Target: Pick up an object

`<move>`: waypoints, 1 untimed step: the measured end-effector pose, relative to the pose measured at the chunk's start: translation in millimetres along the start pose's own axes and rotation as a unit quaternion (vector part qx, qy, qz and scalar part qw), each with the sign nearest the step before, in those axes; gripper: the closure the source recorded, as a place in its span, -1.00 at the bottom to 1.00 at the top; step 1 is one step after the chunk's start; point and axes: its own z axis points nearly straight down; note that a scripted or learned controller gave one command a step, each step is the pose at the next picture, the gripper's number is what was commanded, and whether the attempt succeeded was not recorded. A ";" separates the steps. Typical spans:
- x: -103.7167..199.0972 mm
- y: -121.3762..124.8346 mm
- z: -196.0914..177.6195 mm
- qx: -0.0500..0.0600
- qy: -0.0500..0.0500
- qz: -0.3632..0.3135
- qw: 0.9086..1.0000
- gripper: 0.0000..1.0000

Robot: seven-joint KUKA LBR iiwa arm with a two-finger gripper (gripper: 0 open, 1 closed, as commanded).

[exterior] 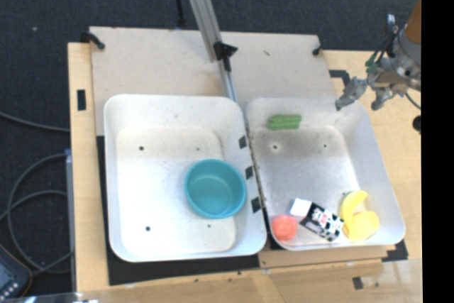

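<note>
Gripper (pixel 360 94) hung with its two fingers apart and nothing between them, above the far right corner of the right bin (pixel 369 145). Nearest lay a green object (pixel 284 123) to its left; a yellow object (pixel 357 216) sat well below.

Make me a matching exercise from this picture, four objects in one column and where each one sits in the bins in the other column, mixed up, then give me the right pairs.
Objects
1. round teal plastic bowl
2. oblong green block
3. small round red-orange ball
4. yellow plastic cup lying on its side

Places
A. right bin, front left corner
B. left bin, front right part
C. right bin, front right corner
D. right bin, near the back wall

Pairs: 1-B, 2-D, 3-A, 4-C
</note>
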 end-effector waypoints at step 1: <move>-0.6 -0.2 -0.1 0.000 -0.001 0.000 1.000 -1.00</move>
